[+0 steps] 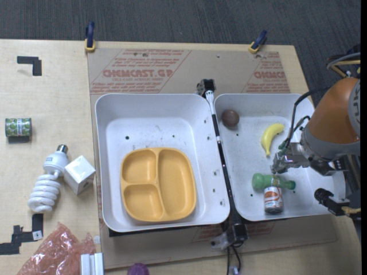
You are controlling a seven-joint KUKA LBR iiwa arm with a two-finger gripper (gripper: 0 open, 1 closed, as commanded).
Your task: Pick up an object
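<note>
In the right bin (246,208) lie a yellow banana (270,136), a brown ball (230,118), a green toy (270,181) and a small bottle with a red label (273,200). My gripper (282,164) hangs low over the bin, just above the green toy's right end and below the banana. The grey arm with its orange band (338,116) reaches in from the right. Nothing can be seen held by the gripper.
The left bin (109,125) holds a yellow divided plate (157,184). Left of the bins, on the bench, lie a spiral light bulb (47,182), a white cube (79,173), a green can (18,128) and a pink mesh bag (54,254).
</note>
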